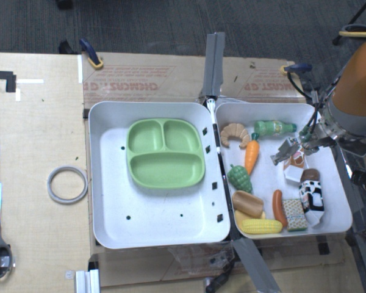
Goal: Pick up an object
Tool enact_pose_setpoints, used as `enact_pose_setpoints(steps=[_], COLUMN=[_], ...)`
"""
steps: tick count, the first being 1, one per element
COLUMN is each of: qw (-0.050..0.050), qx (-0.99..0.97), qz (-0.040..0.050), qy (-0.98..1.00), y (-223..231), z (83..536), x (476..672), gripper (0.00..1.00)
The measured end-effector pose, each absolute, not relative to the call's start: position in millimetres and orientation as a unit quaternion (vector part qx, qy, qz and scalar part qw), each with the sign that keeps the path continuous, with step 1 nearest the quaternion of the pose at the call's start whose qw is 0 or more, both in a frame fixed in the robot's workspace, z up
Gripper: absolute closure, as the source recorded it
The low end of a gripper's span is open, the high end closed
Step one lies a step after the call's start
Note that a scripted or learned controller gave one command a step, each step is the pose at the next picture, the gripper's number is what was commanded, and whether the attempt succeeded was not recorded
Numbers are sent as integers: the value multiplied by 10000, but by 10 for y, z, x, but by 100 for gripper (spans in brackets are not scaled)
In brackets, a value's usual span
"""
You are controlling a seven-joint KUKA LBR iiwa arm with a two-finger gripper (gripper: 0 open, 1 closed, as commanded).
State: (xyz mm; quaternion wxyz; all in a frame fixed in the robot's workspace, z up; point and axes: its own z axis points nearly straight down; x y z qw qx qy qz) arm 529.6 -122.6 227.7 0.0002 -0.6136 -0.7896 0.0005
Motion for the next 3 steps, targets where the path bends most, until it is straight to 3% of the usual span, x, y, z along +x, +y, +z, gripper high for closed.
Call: enact_pose_setpoints(steps=[1,2,3], qw=[5,-8,-9], qx=[-5176,-5200,-5589], qz=[4,0,1], qy=[-8556,-8542,-8292], y=[-981,-1000,-257], z=[975,1073,1922], x=[5800,5806,6409], gripper=[0,100,100])
